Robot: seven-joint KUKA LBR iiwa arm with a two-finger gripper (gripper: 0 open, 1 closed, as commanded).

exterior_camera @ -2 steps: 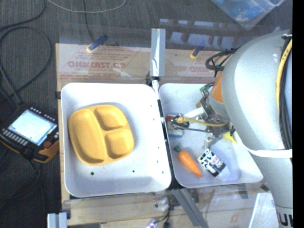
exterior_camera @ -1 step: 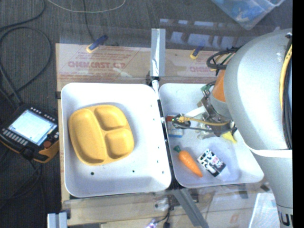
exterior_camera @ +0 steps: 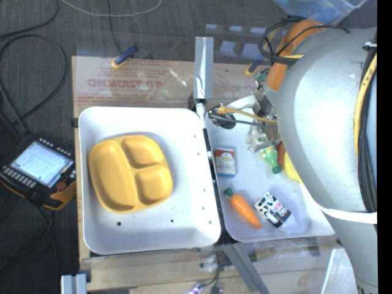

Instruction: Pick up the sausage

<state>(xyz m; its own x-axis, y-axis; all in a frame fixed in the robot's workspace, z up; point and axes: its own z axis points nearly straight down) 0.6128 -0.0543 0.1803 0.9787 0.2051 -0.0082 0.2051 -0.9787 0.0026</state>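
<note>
The arm (exterior_camera: 331, 121) reaches in from the right and covers most of the right bin (exterior_camera: 245, 231). Its gripper (exterior_camera: 262, 122) sits low over the far part of that bin, amid cables and a clear, glinting piece. Whether it is released or clenched cannot be told from here, and nothing can be seen held in it.

The sausage (exterior_camera: 280, 154) is probably the thin reddish-brown strip at the arm's edge, just near of the gripper and a little to its right. Most of it is hidden. Its long axis seems to run far to near. A green item (exterior_camera: 271, 158) touches its left side, and a yellow one (exterior_camera: 290, 170) lies just beyond it.

A carton (exterior_camera: 225, 162), a carrot (exterior_camera: 244, 207) and a black-and-white pack (exterior_camera: 272, 209) lie further near and left, well apart from the sausage. The left bin (exterior_camera: 184, 225) holds a yellow plate (exterior_camera: 130, 171).

The coming move probably calls for a short shift nearward, with the jaws set across the strip.
</note>
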